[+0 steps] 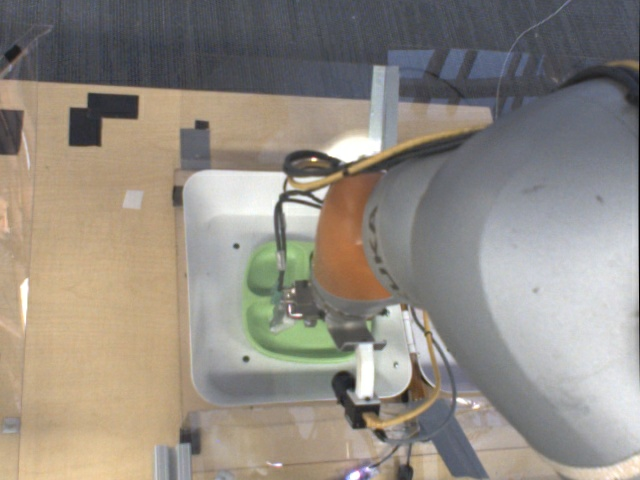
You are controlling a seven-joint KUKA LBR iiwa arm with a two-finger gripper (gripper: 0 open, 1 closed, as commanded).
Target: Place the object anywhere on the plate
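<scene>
In the camera view the grey arm (520,258), with its orange band (345,243), reaches in from the right and covers much of the white bin (215,268). The tool (295,306) hangs low over the green plate (262,268), which lies inside this bin. Whether the tool is apart or together I cannot tell, and the object itself cannot be made out. On the wooden worktop (90,298) are black marks (100,116), but no writing or label can be read.
</scene>
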